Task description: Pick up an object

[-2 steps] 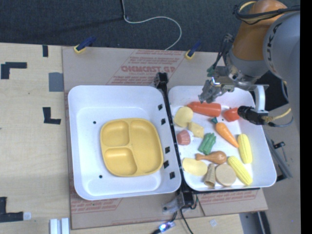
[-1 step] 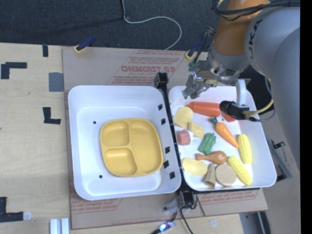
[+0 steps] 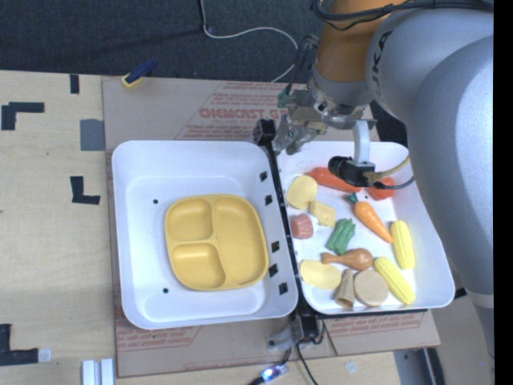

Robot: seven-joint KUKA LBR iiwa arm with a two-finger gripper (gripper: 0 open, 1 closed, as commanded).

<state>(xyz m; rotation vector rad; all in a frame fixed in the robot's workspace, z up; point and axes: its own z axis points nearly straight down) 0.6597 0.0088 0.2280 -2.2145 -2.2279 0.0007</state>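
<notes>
over on the far side from the gripper sits the left bin (image 3: pixel 128 215), and in it the yellow divided plate (image 3: pixel 215 241), lying flat and well apart from the fingers. coming across, the divider where the two bins meet (image 3: pixel 276 215) runs just below the gripper (image 3: pixel 292 139), which hangs at the top corner of the right bin (image 3: pixel 425 239), above the rim; the wrist hardware crowds it, so i cannot tell how the fingers are set, and nothing shows between them. just below and a touch right of the gripper lies the pale yellow slice (image 3: pixel 301 191), the nearest piece and my pick for the grab. it looks like light, stiff toy plastic, smooth and a bit slippery, so a pinch across its narrow width, square on the flat faces, seems safest. beneath it sit the pink chunk (image 3: pixel 302 227) and the small yellow cube (image 3: pixel 323 212). further right, the red pepper (image 3: pixel 337 180) lies partly under the black fitting (image 3: pixel 351 169), then the green piece (image 3: pixel 341 234), the drumstick (image 3: pixel 350 258), the carrot (image 3: pixel 372 219), and the two corn cobs (image 3: pixel 401 244) farthest off. all likely rigid and light; the rounded ones may roll out of a loose pinch.
</notes>
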